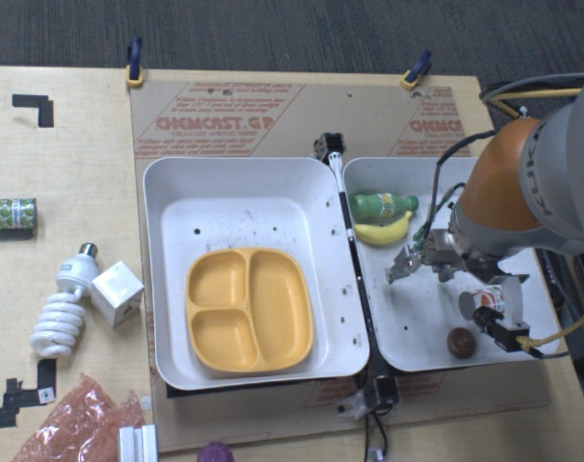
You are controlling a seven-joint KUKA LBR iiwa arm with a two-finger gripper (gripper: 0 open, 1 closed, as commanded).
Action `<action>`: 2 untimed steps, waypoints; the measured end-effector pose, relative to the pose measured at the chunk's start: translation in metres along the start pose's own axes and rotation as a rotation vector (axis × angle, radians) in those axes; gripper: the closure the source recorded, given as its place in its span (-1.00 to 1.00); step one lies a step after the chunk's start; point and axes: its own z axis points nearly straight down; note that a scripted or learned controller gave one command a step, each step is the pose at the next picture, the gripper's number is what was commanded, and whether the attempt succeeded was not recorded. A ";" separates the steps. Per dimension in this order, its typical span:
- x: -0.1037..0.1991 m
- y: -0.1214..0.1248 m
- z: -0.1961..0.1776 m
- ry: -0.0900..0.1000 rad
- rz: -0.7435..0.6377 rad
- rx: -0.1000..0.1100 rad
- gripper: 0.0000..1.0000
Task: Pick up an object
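Note:
In the right bin [407, 349] a green bottle [384, 203] lies at the far left, with a yellow banana [382, 231] right in front of it. A brown ball [461, 342] sits near the bin's front edge, and a small white and red object [484, 302] lies just behind it, partly under the arm. My gripper [408, 261] hangs over the middle of this bin, just right of the banana's tip. It is open with nothing between its fingers.
The left bin [166, 258] holds a yellow divided plate [249, 308]. On the bench to the left lie a spiral light bulb [63, 311], a white cube [116, 292], a small green can [13, 215] and a pink mesh bag [75, 426].

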 end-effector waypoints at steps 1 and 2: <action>0.006 -0.022 0.010 0.002 0.004 0.003 -1.00; 0.006 -0.021 0.000 0.001 0.005 0.001 1.00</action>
